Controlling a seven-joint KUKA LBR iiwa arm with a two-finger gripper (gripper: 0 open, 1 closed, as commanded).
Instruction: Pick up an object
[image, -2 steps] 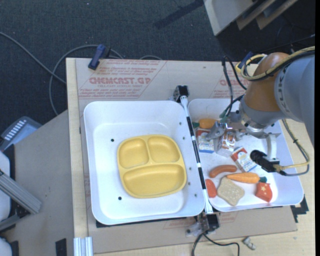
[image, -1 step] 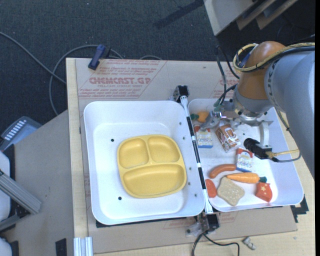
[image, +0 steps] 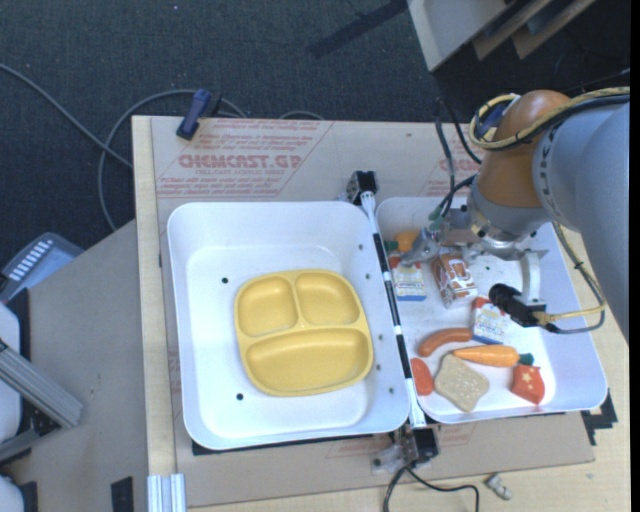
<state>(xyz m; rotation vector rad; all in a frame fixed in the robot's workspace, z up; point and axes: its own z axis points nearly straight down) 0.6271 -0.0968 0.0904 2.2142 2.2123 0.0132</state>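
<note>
My gripper (image: 441, 242) hangs low over the far part of the right bin (image: 572, 300), under the orange wrist band. Right below it lies a brown and red-white packet (image: 457, 280). A white and blue carton (image: 410, 285) sits just to its left, and a small orange piece (image: 405, 241) lies by the bin's left wall. Nearer the front are a sausage (image: 443, 341), a carrot (image: 487, 354), a bread slice (image: 460, 383), a strawberry (image: 529, 382) and a small blue-white box (image: 490, 323). I see nothing held.
The left bin (image: 200, 300) holds a yellow divided plate (image: 302, 332). A black clamp strip (image: 385, 290) runs between the bins. A red piece (image: 423, 377) lies at the right bin's front left. Cables trail along the arm on the right.
</note>
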